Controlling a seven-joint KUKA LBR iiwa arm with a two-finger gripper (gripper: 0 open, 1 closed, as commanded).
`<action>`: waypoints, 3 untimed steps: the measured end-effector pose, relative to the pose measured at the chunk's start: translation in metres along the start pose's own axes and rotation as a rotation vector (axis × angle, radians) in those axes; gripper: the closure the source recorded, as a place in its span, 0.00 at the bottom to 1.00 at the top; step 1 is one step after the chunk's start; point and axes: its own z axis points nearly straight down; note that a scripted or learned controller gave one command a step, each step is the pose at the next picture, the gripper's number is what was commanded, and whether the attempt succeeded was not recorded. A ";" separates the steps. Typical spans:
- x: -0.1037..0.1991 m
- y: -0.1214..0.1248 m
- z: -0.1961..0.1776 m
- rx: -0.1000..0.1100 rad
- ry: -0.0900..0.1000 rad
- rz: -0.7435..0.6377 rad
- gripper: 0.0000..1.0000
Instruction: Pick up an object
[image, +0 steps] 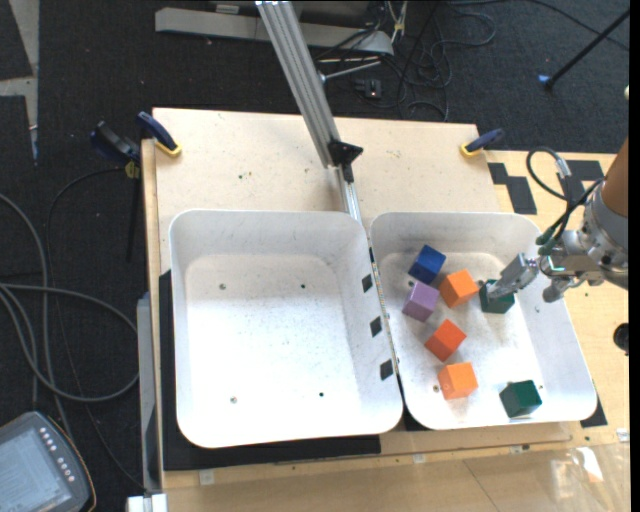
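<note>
Two shallow white bins are seen side by side on a pale bench (250, 150). The left bin (200, 240) occupies the centre and left of the frame, while the right bin (560, 340) lies at centre right. In the right bin a blue cube (428, 263) is placed uppermost, with a purple cube (421, 300) just below it to the left and an orange cube (460, 287) just beside it to the right. A red-orange cube (446, 339) and a second orange cube (458, 380) are found lower down, and a dark green cube (520, 397) sits near the lower right corner. The gripper (500, 296) is reached in from the right edge, and a small dark green block (496, 299) is seen pinched between its fingers, just right of the upper orange cube.
</note>
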 end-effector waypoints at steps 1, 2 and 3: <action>0.000 0.000 -0.002 -0.004 -0.001 0.002 0.00; 0.003 0.000 0.062 0.004 0.001 0.003 0.00; -0.004 0.001 0.123 0.004 0.001 0.004 0.00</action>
